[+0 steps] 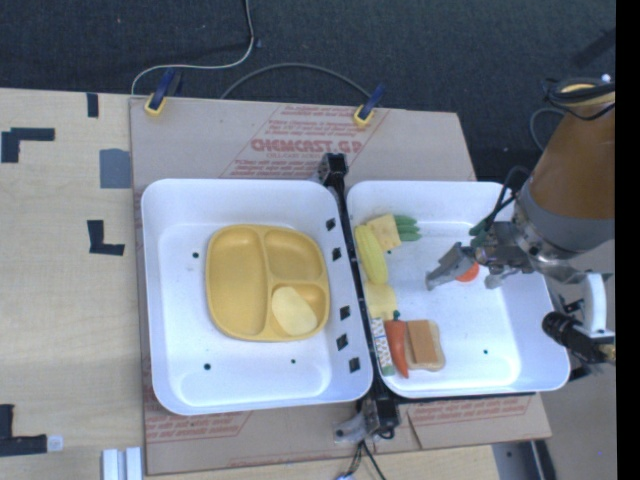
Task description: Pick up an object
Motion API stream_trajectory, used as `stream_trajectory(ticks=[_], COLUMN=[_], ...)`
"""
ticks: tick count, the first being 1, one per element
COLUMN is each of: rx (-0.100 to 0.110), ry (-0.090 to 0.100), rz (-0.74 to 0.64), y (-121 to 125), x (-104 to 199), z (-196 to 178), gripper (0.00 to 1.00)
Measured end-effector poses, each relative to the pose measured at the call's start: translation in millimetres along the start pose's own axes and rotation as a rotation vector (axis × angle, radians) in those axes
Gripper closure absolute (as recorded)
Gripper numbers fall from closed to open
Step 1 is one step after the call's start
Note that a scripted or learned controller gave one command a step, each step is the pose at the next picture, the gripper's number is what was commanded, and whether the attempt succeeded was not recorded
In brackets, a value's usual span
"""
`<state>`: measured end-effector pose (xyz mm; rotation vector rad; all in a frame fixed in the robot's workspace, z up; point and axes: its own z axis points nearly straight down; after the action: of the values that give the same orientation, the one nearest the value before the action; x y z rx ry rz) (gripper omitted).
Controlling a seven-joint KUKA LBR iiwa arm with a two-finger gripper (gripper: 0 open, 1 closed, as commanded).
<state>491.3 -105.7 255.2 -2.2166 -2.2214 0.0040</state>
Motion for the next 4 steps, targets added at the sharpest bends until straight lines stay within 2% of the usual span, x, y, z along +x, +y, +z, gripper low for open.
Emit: stream_trajectory(ticks=[1,2,3,4], rx=[0.013,-0.015,-0.006,-0.008], ry=[0.003,-0.003,-0.004,-0.002], rz=[0.003,0.002,0.000,0.003], y=[-6,-1,80,-6], x=[-22,-9,-53,-43], z=[116,155,159,171], gripper=[0.00,0.00,0.00,0.00])
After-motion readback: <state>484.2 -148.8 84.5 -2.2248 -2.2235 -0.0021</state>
